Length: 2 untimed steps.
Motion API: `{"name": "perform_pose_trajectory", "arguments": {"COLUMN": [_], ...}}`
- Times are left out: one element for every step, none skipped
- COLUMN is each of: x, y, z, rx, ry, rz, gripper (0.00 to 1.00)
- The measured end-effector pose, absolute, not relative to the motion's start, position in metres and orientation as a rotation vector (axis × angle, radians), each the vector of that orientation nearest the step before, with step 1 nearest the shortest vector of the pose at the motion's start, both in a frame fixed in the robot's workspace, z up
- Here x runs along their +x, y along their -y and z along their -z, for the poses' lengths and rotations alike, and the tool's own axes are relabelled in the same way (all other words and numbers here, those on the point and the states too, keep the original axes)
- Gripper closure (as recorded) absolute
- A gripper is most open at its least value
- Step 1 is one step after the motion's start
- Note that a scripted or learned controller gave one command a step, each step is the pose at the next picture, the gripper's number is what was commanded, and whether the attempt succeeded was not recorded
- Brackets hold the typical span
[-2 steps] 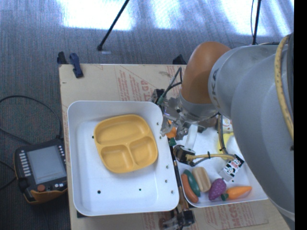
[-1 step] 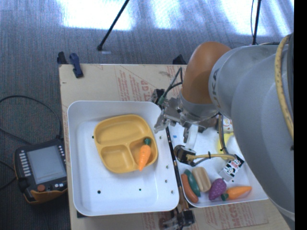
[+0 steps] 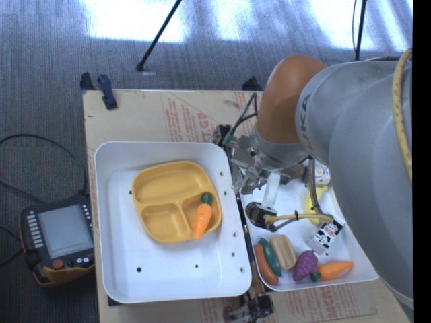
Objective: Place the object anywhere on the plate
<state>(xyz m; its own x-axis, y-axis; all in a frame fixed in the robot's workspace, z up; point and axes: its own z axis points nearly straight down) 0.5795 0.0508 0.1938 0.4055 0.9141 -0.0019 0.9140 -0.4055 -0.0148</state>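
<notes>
Looking down from the fixed camera, I saw a toy carrot [image 3: 202,220] lying on the yellow divided plate [image 3: 166,182], in the plate's right-hand compartment, its green top toward the far rim. The plate itself sat in the left white bin [image 3: 121,274]. Judging from that, the placing looked done: the object rested on the plate and nothing was touching it.

My claw [image 3: 252,184] hung just right of the plate, over the wall where the two bins meet, with my grey arm and its orange band [image 3: 286,99] rising behind it. I could not tell how the claw stood, since wrist and cables hid it. Further right of the plate, the second bin [image 3: 363,274] held other toy food, among them another carrot [image 3: 331,270], a purple piece [image 3: 304,265] and a small milk carton [image 3: 325,235]. What seemed left was only to draw my arm clear.
</notes>
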Motion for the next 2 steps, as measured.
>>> {"name": "perform_pose_trajectory", "arguments": {"x": [0.5739,0.574], "y": [-0.1111,-0.1104], "z": [-0.185,-0.1854], "rx": [-2.63,-2.631], "ry": [1.704,1.705], "rz": [-0.013,-0.014], "gripper": [1.0,0.0]}}
